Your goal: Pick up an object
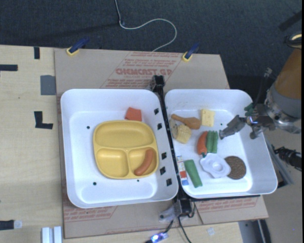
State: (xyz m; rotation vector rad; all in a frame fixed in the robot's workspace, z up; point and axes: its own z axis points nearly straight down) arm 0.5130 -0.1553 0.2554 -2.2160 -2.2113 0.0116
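Lying in the right bin [258, 184] are the small food toys any of which the task could mean: a brown drumstick [187, 121] near the bin's far left, a yellow cheese block [207, 117] just right of it, a pale bread-like piece [182, 133] below the drumstick, and an orange carrot [202, 143] touching a green pod [212, 142] near the middle. Nearer the camera lie a green stick [193, 172], a white fried egg [215, 166] and a dark brown round patty [235, 167], the egg and patty just beside each other. A small red, white and blue item [182, 172] sits against the bin's left wall; what it is cannot be made out.

The pincer [236, 126] hangs over the right half of this bin, right of the carrot and pod. One dark finger [230, 128] points left toward them and nothing sits between the fingers, but how wide they stand cannot be told from this angle. The arm [289, 92] enters from the right.

The left bin [73, 186] holds a yellow divided plate [116, 135] with a sausage [146, 162] in its lower right compartment, and an orange-red block [134, 114] just beyond the plate's far rim. Both bins rest on cardboard [142, 70] on the surface [15, 151].
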